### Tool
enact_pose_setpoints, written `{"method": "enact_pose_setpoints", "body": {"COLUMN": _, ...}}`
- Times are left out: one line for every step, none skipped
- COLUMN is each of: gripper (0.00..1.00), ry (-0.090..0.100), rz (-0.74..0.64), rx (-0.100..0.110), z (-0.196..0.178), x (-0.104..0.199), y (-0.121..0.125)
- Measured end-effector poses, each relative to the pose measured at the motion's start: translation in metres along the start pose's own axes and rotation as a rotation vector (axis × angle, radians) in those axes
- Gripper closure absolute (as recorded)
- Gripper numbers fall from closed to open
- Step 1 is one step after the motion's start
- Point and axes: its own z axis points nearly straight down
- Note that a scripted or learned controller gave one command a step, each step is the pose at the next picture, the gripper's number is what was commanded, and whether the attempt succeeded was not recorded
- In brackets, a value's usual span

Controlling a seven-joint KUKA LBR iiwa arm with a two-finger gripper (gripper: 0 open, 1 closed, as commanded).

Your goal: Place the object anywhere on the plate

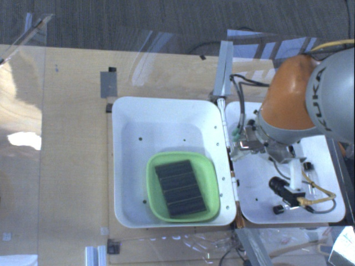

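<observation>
Green plate (153,173) first: you will find it in the left white bin (128,148), set toward that bin's near right corner, with its rim close to the front and right walls. On it lies the object (179,188), a dark grey rectangular slab with ribbed bands across its top. It lies flat and turned a little, so its long side runs from upper left to lower right, and it sits wholly inside the plate's rim. Now look to the right bin (323,148). The arm (291,96) reaches in from the right, and its orange band and grey casing cover the far part of that bin. The gripper (280,157) hangs below the wrist over the bin's left half, near the wall it shares with the left bin. From this angle the arm's bulk hides most of the gripper, so you cannot tell whether it is open or closed, nor whether it touches the bin floor. It is well apart from the slab and the plate, with the two bins' adjoining walls between them. Both bins rest side by side on the pale wooden bench (55,148), and a grey metal post (224,71) stands at the back between them.
</observation>
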Motion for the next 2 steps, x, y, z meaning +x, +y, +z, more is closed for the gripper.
{"method": "enact_pose_setpoints", "body": {"gripper": 1.0, "ry": 0.002, "rz": -0.136, "rx": -0.003, "z": -0.0609, "x": 0.1704, "y": -0.0097}}
{"method": "enact_pose_setpoints", "body": {"gripper": 0.0, "ry": 0.002, "rz": -0.136, "rx": -0.003, "z": -0.0608, "x": 0.1703, "y": -0.0097}}
